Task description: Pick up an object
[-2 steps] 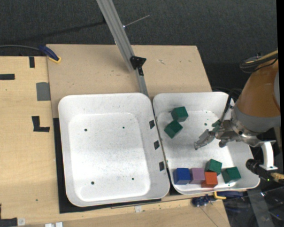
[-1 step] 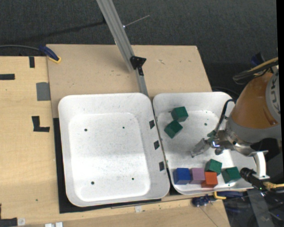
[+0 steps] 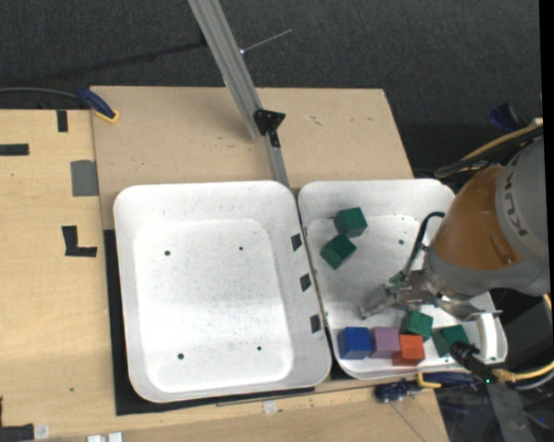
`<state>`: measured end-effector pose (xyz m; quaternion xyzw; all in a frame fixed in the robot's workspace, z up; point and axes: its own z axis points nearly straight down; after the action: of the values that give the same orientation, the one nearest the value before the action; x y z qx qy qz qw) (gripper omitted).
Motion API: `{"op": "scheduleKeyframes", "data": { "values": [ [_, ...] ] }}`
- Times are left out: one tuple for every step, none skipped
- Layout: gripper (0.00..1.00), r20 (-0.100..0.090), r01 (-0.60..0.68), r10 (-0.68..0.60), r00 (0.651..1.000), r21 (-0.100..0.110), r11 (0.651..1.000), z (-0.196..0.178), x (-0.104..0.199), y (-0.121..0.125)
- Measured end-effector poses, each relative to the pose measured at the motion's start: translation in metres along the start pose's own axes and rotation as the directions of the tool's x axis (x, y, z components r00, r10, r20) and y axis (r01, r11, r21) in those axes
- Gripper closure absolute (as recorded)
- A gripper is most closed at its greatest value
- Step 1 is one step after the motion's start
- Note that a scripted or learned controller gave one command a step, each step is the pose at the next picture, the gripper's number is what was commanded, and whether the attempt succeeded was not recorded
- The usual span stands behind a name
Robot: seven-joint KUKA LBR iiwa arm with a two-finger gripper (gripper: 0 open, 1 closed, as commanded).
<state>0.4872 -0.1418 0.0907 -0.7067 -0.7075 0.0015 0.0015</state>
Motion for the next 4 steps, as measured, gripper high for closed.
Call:
{"op": "scheduleKeyframes", "data": {
  "values": [
    [1.0, -0.002, 0.0, 0.0, 1.0, 0.0, 1.0, -0.011, 0.001, 0.0],
    [1.0, 0.001, 0.0, 0.0, 1.0, -0.006, 1.0, -0.054, -0.003, 0.0],
    [1.0, 0.001, 0.001, -0.001, 1.0, -0.007, 1.0, -0.096, 0.0, -0.003],
    [1.0, 0.001, 0.001, -0.001, 1.0, -0.01, 1.0, -0.157, 0.006, -0.003]
  ]
}}
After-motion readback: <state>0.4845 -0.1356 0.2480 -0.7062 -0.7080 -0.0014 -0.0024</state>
